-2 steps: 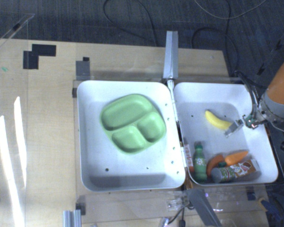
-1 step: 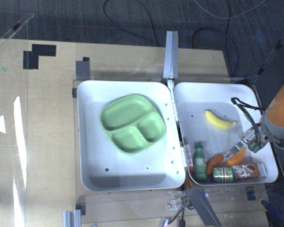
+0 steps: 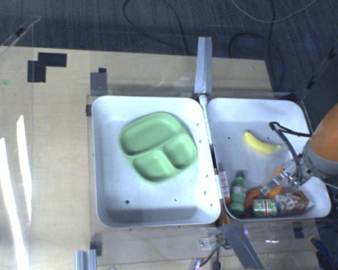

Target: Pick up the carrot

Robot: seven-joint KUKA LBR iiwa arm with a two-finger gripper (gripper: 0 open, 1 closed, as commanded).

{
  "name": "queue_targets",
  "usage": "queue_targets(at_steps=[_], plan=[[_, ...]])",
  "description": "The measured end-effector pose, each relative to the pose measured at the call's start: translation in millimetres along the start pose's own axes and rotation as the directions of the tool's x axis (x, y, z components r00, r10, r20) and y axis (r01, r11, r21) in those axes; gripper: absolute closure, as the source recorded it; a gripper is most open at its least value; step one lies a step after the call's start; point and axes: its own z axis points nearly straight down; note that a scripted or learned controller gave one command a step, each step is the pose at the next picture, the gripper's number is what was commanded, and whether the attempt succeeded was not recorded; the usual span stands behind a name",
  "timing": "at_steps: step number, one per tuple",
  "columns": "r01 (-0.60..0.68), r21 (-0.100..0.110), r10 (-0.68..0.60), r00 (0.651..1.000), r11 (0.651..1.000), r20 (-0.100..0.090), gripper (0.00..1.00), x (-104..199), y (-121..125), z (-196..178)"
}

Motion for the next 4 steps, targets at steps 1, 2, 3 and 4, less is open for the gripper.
queue_targets(at_steps=[1,2,3,4], plan=[[-0.12,-0.001,0.12,0.993,0.993,-0.002,0.0,54,63,0],[-0.118,-0.006,0.118,0.993,0.993,0.0,1.0,53,66,-11],[-0.048,0.002,0.048,0.999,0.999,-0.008,1.0,32,63,1],[-0.07,0.006,0.07,0.997,0.998,-0.01,1.0,109,130,-96]])
